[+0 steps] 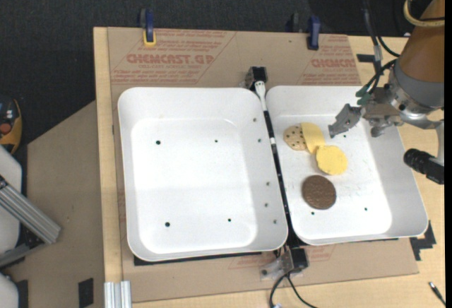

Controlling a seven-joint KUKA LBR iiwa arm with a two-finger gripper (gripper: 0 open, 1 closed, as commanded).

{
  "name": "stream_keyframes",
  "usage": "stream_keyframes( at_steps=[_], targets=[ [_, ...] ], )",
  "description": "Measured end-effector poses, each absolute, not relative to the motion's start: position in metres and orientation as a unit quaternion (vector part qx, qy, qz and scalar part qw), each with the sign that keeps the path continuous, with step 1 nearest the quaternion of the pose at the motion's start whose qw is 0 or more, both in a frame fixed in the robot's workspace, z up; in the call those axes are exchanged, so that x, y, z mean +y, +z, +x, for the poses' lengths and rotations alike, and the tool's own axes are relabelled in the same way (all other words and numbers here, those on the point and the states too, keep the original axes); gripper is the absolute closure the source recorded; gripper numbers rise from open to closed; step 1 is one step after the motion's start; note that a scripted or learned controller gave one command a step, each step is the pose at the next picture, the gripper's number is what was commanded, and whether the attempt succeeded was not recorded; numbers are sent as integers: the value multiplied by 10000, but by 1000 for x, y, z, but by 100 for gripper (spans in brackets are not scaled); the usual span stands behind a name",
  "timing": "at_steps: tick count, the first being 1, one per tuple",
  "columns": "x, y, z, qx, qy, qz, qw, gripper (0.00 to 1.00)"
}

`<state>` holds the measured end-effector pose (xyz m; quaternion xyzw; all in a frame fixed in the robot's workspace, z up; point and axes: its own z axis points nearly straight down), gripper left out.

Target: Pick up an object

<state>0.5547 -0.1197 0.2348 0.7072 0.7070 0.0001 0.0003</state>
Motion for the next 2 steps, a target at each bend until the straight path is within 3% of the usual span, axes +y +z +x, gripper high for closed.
stream_keyframes(
  at_steps=[1, 2],
  targets=[
    [-117, 92, 542, 7068, -32, 7074, -53, 0],
    [-118, 110, 546, 7065, 4, 7077, 7, 100]
  ],
)
